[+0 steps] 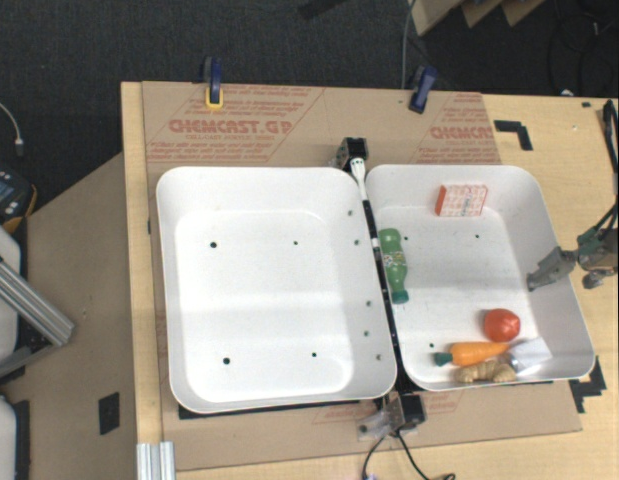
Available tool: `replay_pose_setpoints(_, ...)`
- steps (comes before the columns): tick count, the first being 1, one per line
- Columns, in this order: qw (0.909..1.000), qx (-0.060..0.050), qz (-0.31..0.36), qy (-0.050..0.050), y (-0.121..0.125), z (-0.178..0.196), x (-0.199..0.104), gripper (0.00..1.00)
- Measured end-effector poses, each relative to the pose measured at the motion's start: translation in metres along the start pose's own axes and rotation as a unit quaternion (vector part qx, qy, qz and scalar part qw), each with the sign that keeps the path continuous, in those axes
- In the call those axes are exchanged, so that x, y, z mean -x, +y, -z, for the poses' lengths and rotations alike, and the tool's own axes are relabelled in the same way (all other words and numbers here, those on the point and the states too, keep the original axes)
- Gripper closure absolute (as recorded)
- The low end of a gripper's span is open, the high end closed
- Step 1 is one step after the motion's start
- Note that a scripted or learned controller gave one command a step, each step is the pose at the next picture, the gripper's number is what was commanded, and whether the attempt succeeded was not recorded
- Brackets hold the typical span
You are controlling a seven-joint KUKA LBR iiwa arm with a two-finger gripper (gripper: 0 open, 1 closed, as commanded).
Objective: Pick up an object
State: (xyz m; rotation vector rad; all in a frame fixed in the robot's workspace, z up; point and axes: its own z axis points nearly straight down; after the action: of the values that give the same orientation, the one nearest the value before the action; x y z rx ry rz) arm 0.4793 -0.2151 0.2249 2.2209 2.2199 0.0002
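- Gripper (557,268) at right bin's (519,193) right edge, above the rim; open or closed: cannot tell.
- Green bottle (392,263) along right bin's left wall.
- Red tomato (501,324), carrot (479,352) near front edge.
- Red-white box (461,201) near back edge.

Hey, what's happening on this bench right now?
A robot arm is reaching in from the right, its gripper sitting at the right edge of the right bin with nothing visibly in it. That bin holds a green bottle by the divider, a red and white packet near the back, and a tomato, carrot and ginger root at the front. Nothing is picked yet.
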Motion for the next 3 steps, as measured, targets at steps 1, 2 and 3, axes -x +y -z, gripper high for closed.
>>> replay_pose_setpoints(1,1.0000,0.000,0.000,0.000,0.0000,0.0000,0.0000,0.00)
replay_pose_setpoints(2,1.0000,0.000,0.000,0.000,0.0000,0.0000,0.0000,0.00)
replay_pose_setpoints(3,1.0000,0.000,0.000,0.000,0.0000,0.0000,0.0000,0.00)
